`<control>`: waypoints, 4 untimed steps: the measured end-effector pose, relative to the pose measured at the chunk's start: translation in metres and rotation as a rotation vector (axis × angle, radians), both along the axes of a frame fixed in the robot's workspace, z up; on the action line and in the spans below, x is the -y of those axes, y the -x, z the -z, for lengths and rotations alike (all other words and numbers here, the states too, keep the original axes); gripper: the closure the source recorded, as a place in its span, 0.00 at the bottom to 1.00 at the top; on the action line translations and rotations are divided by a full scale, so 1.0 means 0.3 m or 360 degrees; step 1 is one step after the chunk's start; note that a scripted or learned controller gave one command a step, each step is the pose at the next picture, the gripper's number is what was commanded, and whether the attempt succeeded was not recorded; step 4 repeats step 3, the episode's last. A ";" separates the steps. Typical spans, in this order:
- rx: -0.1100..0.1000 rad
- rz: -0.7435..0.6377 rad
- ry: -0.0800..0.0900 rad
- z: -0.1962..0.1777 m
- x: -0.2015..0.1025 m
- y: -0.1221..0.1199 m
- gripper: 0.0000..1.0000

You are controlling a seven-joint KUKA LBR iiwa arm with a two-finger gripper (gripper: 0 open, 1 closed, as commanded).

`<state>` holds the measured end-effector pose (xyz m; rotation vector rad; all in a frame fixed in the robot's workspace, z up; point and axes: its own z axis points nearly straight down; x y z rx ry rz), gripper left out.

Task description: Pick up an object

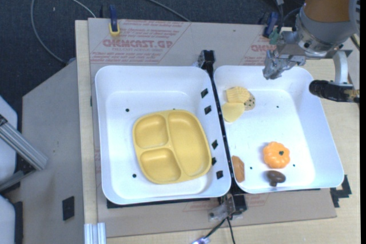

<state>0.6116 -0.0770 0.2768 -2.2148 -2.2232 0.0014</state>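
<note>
You are looking at two white bins (108,123) of smooth, slightly glossy plastic. Inside the left one, the yellow divided tray (171,146) looks like matt moulded plastic. To the right of that tray, the orange pumpkin (277,154) has a shiny, ribbed plastic skin. Under the bins, the worktop (143,37) shows matt brown cardboard with red print. The tool (275,68) looks like dull grey metal.

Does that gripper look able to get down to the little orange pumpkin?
Probably yes. The pumpkin sits apart in the right bin, nothing over it, and the gripper hangs above that bin's far edge.
</note>
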 end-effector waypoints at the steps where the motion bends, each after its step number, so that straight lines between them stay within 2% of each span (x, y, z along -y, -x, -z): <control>1: 0.0006 -0.0003 0.0000 -0.008 -0.176 -0.018 1.00; 2: -0.0001 -0.0001 0.0000 0.054 -0.358 -0.012 1.00; 3: 0.0006 0.0000 0.0001 0.071 -0.500 -0.036 1.00; 4: 0.0006 0.0000 0.0001 0.071 -0.500 -0.036 1.00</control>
